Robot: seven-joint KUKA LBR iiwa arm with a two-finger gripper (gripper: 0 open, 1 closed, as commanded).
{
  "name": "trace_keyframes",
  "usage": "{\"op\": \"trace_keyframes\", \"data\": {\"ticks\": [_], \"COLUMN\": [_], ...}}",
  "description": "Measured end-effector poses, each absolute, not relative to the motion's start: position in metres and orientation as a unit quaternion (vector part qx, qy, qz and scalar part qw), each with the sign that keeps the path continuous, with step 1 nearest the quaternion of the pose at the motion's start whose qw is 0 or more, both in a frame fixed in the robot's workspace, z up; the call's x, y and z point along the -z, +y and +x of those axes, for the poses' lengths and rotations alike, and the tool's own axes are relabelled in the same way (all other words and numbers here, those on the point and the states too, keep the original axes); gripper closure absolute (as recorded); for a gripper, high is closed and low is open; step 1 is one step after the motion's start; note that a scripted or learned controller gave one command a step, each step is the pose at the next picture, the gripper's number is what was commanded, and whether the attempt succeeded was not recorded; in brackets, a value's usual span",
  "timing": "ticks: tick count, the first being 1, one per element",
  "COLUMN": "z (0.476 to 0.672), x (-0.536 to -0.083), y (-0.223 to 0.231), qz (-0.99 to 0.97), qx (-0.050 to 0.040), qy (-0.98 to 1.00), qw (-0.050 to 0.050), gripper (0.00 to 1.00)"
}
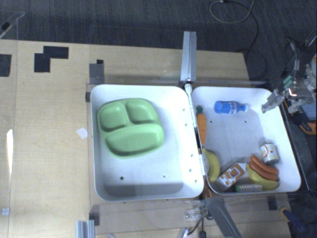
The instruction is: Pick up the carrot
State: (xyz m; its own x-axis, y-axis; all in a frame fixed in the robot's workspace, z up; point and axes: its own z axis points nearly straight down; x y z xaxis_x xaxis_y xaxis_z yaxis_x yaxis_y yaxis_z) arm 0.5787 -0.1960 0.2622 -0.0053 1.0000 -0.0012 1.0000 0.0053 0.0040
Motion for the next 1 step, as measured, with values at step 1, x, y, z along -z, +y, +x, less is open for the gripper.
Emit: {"op": "trace_keyframes", "data": {"ticks": [1], "z": [0.6200], "x": [-0.1636], "y": [-0.1193], "qz": [0.782], "qx": [-0.0009], "qy": [0.624], "qw": [0.000], "gripper": [0.00]}}
